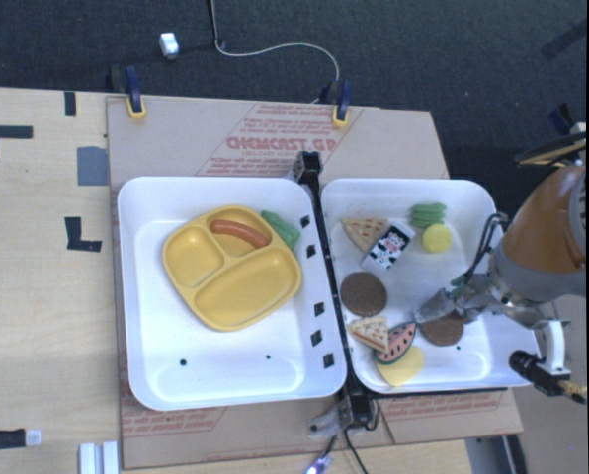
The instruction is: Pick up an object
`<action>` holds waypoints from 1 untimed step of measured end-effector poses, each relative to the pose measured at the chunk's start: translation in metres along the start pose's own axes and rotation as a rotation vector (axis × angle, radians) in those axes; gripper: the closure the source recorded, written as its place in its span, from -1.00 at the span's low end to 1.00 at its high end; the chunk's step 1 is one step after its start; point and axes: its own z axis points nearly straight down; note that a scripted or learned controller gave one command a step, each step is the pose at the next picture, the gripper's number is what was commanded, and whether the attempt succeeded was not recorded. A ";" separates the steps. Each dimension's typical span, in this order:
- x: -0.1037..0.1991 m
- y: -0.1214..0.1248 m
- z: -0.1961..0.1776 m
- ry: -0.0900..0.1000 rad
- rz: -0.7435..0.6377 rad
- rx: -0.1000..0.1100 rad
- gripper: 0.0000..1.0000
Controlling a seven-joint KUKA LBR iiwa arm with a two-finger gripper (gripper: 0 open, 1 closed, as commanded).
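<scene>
Arm (542, 240) cut off at right, gripper (439, 309) over brown disc (441, 331), finger state unclear

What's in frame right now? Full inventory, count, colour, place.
shallow white plastic bins: 2, white, side by side on the cardboard sheet
yellow divided plate: 1, yellow, left bin
toy hot dog: 1, red-orange, in the plate's far compartment
green leafy toy: 1, green, left bin, at the plate's far right edge
toy sandwich wedges: 2, tan, right bin, one far, one near
brown round cookies: 2, brown, right bin, middle and by the gripper
small black-and-white carton: 1, right bin
green ridged toy: 1, green, right bin, far side
yellow lemon toy: 1, yellow, beside it
watermelon slice toy: 1, red and green, right bin, near side
flat yellow piece: 1, yellow, under the watermelon
gripper: 1, grey, low over the right bin
</scene>
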 end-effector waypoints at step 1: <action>0.092 0.036 -0.111 0.000 -0.014 -0.015 1.00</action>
